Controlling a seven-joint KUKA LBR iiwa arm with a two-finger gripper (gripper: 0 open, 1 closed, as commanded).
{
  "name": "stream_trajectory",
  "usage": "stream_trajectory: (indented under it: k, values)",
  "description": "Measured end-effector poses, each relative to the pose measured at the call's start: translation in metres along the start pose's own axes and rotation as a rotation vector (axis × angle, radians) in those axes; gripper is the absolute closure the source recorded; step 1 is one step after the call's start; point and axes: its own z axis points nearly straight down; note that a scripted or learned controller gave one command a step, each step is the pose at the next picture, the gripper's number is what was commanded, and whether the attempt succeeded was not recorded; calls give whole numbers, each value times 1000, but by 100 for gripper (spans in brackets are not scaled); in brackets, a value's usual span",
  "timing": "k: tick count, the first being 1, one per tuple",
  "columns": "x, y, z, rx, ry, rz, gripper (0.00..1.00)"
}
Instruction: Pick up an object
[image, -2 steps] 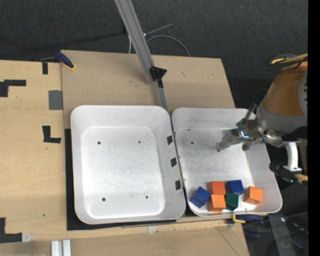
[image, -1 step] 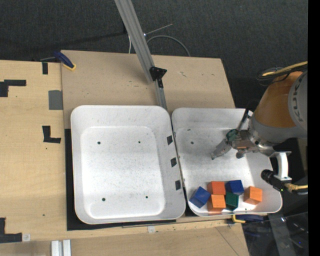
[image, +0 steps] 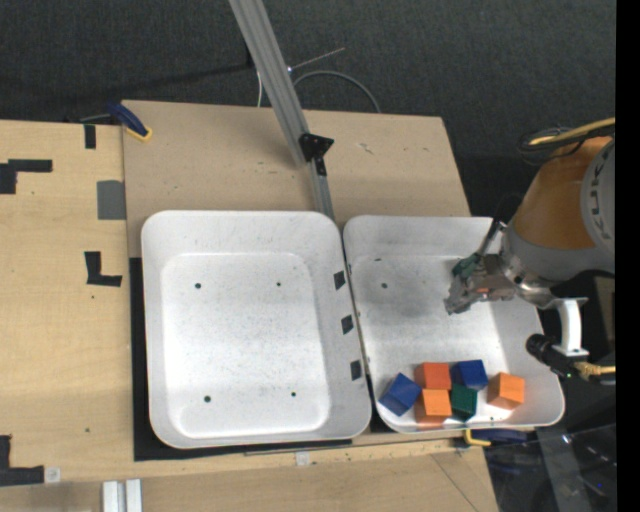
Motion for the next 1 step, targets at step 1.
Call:
stream_trajectory:
  k: [1]
  values:
    - [7,9,-51,-7,-2,-1,100]
